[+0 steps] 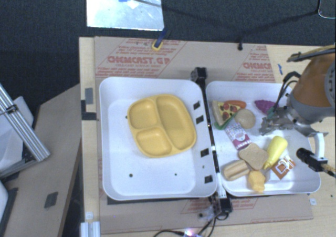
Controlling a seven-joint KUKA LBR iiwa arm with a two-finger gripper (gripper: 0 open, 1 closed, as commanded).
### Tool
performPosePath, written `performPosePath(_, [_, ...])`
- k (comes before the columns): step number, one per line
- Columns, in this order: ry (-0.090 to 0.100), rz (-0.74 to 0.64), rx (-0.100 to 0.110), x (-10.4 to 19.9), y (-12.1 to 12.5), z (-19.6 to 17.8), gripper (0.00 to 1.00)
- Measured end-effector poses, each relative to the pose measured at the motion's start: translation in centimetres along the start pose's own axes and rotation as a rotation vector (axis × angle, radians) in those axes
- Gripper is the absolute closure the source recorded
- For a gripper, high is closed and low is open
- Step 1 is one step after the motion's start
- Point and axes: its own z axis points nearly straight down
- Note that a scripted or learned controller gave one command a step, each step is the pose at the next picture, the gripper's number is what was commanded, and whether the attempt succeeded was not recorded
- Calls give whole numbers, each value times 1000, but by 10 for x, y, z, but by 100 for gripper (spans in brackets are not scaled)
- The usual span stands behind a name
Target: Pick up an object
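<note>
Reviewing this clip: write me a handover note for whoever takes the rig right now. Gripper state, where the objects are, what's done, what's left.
Gripper: low in the right bin, between the purple piece and the yellow squeeze bottle; nothing visibly held, finger state unclear.
Objects: pizza slice, round beige item, bread slice, bread roll and a small yellow piece all lie in the right bin. The yellow divided tray sits in the left bin.
Done: approach only.
Left: grasp and lift one object.
</note>
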Motion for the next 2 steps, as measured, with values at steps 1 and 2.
performPosePath(1, [-1,-3,-3,1,1,-64,100])
performPosePath(2, [-1,-3,-2,6,-6,-117,100])
